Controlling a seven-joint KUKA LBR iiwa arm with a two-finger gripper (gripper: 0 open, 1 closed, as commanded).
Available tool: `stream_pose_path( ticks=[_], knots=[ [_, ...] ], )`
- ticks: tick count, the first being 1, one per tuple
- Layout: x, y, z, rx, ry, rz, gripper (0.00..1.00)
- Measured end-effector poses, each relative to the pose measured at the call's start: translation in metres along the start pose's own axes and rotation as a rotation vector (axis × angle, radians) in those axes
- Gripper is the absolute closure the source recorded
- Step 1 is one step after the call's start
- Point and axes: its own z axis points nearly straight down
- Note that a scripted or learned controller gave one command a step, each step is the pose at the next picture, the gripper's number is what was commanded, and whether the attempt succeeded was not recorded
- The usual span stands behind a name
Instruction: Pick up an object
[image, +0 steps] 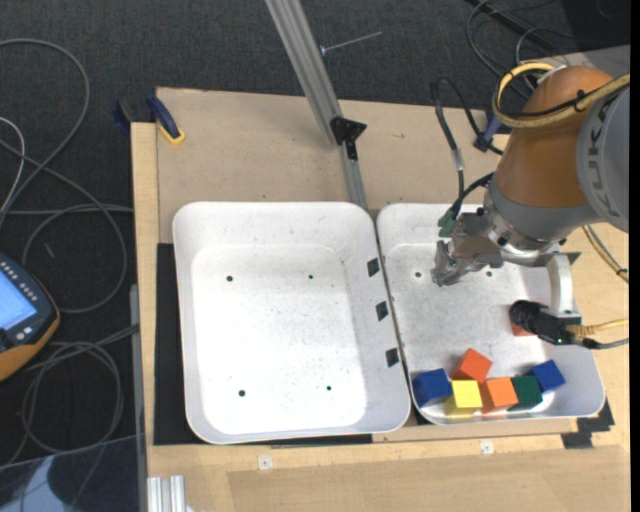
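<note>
Over the right bin (420, 240), the jaws (449, 270) hang above bare floor toward its far edge, with nothing between them; whether they are spread or pressed together I cannot tell from this slant.

Every candidate lies well apart from them, packed along the bin's near edge: a blue block (431, 385) at the left end, a yellow block (466, 394) touching it, an orange block (498, 393) next, an orange cube (476, 363) tilted just behind those, then a green block (526, 389) and a blue cube (547, 375) toward the near right corner. All are small, bright, hard-looking cubes with flat faces, likely easy to pinch squarely. A red piece (520, 318) sits partly hidden behind a black fitting near the right edge.

To do this step well, I judge the arm should travel toward the near edge and choose an end piece, since the middle blocks touch and leave no gap for the jaws. The left blue block looks best. Descend straight, align with its flat sides, and stay clear of the rim.
</note>
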Motion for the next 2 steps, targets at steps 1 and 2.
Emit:
stream_pose_path(
  ticks=[1,2],
  knots=[
    [0.051,-0.021,-0.002,0.002,0.000,0.002,1.00],
    [0.111,-0.033,-0.012,-0.001,0.000,-0.001,1.00]
  ],
)
